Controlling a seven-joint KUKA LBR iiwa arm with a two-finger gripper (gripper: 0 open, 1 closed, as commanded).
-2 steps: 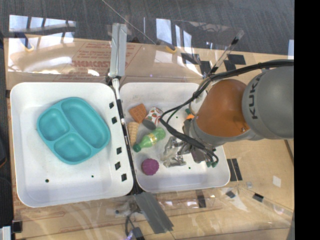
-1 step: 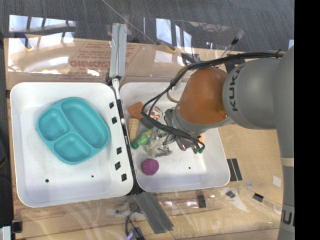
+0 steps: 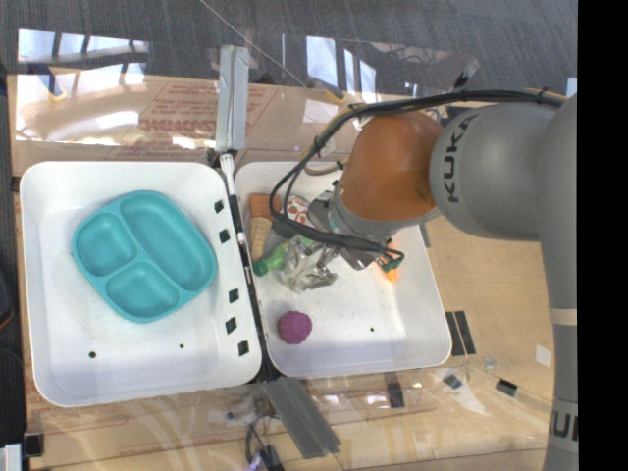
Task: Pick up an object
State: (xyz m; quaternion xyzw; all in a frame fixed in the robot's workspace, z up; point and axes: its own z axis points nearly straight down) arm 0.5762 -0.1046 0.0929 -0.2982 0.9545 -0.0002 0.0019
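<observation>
A: What is the setting?

B: A wooden bench (image 3: 118, 116) under clear sheeting, with dark carpet beyond it. On it sit two shallow white bins side by side, the left bin (image 3: 49, 361) and the right bin (image 3: 422, 322), joined along a middle seam with black clips.

A: What is in the left one?

B: One thing: a teal divided plate (image 3: 144, 253) with three compartments, lying flat and turned at an angle, near the middle of the bin.

A: And the right one?

B: Several small objects, bunched in the upper left part. I count one purple ball (image 3: 294, 327), alone on the bin floor toward the near edge, well apart from the rest. One tan cone-like piece (image 3: 259, 230) lies close to the seam. One green item (image 3: 273, 259) sits just below it. One small orange bit (image 3: 392, 275) shows on the right of the cluster. A printed red-and-white piece (image 3: 299, 208) peeks out by the arm; I cannot tell what it is.

A: Where is the arm?

B: One grey arm (image 3: 510, 165) with its orange band (image 3: 388, 170) reaches in from the right, over the right bin. The gripper (image 3: 312, 271) points down into the cluster, just beside the green item.

A: Is it holding anything?

B: I cannot tell; the metal tips are muddled with the clutter, so open or closed is unclear.
</observation>
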